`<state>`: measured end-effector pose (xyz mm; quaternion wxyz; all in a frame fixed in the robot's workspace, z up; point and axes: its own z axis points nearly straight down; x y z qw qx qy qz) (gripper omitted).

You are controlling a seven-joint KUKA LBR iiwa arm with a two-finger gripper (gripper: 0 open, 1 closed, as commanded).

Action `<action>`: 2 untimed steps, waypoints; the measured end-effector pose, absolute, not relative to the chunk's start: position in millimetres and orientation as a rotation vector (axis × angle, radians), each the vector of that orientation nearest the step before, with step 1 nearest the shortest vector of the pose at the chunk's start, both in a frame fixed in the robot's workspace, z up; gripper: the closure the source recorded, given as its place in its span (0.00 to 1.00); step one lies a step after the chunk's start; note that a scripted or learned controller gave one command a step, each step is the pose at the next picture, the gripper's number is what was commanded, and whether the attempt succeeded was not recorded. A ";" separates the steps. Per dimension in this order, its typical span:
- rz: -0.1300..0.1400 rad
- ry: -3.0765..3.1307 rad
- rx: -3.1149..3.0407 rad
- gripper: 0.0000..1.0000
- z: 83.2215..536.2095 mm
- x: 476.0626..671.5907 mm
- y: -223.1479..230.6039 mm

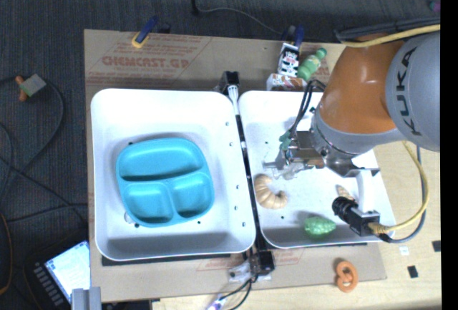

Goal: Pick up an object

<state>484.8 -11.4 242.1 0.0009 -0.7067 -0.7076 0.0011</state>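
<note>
The grey KUKA arm (386, 97) with its orange band reaches in over the right bin (268, 112). The left bin (107, 115) holds a blue tray (164, 180) with 3 compartments. The gripper (290, 167) hangs low in the right bin, just above a croissant (268, 190); its state cannot be told. A green toy (318, 227) lies near the bin's front edge.

Tan croissant (269, 191) and green leafy toy (318, 227) — lying apart in right bin (266, 107)
</note>
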 end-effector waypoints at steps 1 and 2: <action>0.003 -2.222 -2.219 1.00 235.6 483.7 20.0; 0.005 -2.221 -2.219 1.00 215.4 483.0 56.8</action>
